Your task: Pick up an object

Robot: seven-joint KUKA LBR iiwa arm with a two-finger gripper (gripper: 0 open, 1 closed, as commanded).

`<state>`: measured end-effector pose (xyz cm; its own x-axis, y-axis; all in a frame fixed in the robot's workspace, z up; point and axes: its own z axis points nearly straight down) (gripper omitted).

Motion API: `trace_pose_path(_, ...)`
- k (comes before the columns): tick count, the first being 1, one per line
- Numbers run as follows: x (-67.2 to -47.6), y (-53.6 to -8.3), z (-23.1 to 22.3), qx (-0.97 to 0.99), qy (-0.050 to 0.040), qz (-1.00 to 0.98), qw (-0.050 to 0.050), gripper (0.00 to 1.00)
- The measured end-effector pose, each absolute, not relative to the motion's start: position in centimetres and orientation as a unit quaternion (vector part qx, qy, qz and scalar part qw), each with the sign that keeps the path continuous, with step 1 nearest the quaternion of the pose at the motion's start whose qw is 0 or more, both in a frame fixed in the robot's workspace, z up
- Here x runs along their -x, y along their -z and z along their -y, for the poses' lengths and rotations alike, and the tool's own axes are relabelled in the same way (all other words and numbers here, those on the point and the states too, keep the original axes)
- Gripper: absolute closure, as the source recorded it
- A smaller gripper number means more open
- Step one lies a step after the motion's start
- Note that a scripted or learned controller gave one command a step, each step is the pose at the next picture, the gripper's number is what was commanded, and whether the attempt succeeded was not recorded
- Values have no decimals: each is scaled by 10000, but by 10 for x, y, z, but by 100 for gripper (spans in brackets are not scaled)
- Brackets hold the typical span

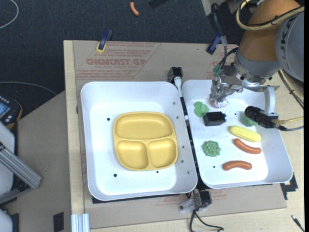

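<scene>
My gripper [220, 99] hangs low over the back of the right bin [270, 173], pointing down. Just left of it lies a green leafy piece [200, 108], and right in front of it a small black block [214, 118]. Nearer the front are a green bumpy clump [211, 148], a yellow corn cob [245, 133] and two orange-red sausages [247, 146] [237, 166]. Another green piece [249, 122] shows partly behind the robot's own hardware. I see nothing held in the gripper.
The left bin [96, 105] holds a yellow divided plate [144, 140]. A black clip [175, 74] sits at the back where the two bins meet. An orange sausage [134, 8] lies on the dark floor beyond the bench.
</scene>
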<state>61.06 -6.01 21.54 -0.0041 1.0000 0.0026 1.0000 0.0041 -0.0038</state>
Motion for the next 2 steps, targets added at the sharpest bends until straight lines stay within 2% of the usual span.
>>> trace_pose_path(2, -559, -235, -41, 7052, -4, 7090, 21, 100)
